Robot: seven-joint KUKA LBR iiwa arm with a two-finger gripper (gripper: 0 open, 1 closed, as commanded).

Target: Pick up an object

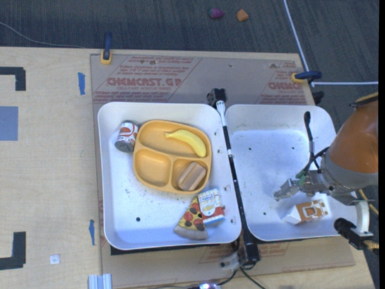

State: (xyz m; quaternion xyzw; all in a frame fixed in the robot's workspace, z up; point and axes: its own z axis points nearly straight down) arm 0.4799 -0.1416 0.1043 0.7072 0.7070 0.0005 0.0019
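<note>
Tool (287, 189), boxy carton (308, 212), perhaps apart

The two bins (114, 179) are looking white with tiny dark specks. The divided plate (150, 164) is showing orange-yellow, and the banana (187, 141) on it is glowing bright yellow. The can (126, 136) is showing red and silver. The pizza slice (192, 220) is wearing red dots. The small carton (310, 211) is looking white and orange. The arm's band (360, 143) is shining orange. The surface (48, 161) is looking light tan with blue tape bits.

Glossy yellow plastic tray (150, 164); matt white bins (114, 179); cardboard carton (310, 211).
</note>
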